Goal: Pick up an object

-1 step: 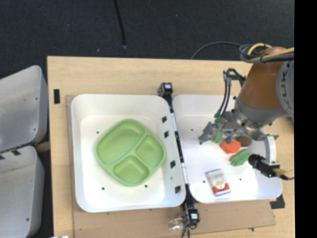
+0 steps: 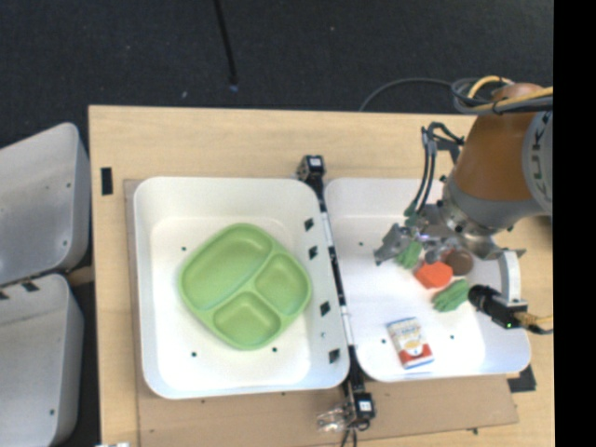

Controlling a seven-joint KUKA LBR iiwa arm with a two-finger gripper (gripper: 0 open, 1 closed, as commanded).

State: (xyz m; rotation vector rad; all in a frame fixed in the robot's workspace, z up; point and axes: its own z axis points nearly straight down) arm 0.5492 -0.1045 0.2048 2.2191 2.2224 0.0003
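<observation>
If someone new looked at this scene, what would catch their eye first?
Probably the green divided plate, lying alone in the left bin. Next, the arm's claw low over a cluster in the right bin: an orange item, green pieces, and a small carton nearer the front.

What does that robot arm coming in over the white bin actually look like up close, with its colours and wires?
The arm is a thick rounded body, orange around the wrist with grey above it at the picture's edge. Thin dark cables loop down beside it, and a yellowish cable curls on top. Below the orange part sits a grey metal collar, and under that the small dark grey gripper, built of angular metal pieces.
</observation>
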